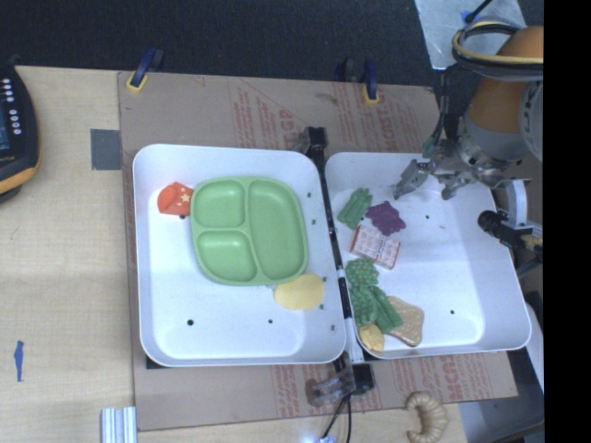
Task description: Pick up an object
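Observation:
My gripper (426, 184) hangs over the far part of the right bin (462, 275), its fingers spread open with nothing between them. To its left and slightly nearer lie a green leafy piece (354, 207) and a purple piece (384, 217). Below those lies a red-and-white card (376, 246). Further toward the front are a green broccoli-like piece (369, 295), a tan flat piece (404, 321) and a small yellow piece (370, 339). The gripper touches none of them.
The left bin (166, 321) holds a green divided plate (249, 229), a red item (174, 198) at its far left and a yellow lump (299, 293). A black-and-yellow pendant (14, 132) lies at the bench's left edge. A tan curled object (427, 416) sits in front of the bins.

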Motion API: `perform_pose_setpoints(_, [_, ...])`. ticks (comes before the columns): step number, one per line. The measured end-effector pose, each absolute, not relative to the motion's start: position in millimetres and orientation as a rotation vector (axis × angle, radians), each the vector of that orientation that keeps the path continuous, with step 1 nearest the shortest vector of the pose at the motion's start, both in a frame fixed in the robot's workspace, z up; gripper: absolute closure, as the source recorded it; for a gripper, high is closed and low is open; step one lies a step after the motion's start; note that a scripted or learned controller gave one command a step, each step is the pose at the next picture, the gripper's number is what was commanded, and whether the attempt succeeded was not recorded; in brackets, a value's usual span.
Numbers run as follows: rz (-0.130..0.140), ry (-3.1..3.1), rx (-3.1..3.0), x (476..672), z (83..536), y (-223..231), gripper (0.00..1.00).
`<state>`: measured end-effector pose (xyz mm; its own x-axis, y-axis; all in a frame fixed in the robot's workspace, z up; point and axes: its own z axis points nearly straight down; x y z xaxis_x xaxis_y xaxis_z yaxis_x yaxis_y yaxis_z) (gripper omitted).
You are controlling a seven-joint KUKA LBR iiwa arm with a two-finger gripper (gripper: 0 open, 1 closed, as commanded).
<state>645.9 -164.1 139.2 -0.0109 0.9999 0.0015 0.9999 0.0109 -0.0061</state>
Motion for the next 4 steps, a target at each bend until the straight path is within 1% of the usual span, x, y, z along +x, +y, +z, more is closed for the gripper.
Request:
perform_pose_setpoints(1, [0.009,-2.225,-2.206,614.9,92,-134,0.0])
perform_pose_setpoints(2, [0.007,-2.229,-2.21,617.2,106,-137,1.0])
perform_pose_setpoints(3, [0.008,-2.229,-2.209,617.0,106,-137,0.0])
perform_pose_setpoints(4, [0.008,-2.217,-2.223,600.4,92,-206,0.0])
